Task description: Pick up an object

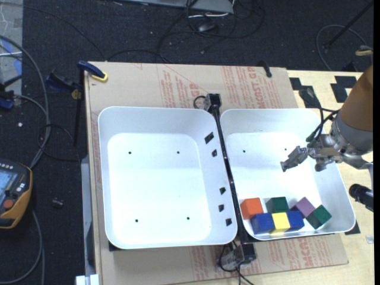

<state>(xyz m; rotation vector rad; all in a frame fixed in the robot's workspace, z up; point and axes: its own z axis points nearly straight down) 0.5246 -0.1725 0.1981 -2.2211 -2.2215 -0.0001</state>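
Coloured blocks (284, 214) sat packed in right bin's (285, 123) near corner. Gripper (303, 157) hovered above bin middle, well apart from them, jaw state unreadable. Risked jamming fingers against tight neighbours or bin wall.

Two bins are set side by side: left bin (113, 177), right bin (261, 129). Blocks (284, 214) are clustered in the right bin's near corner; the gripper (304, 158) is positioned above them.

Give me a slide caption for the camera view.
Gripper hovers above the right bin; colored blocks cluster at its near edge.
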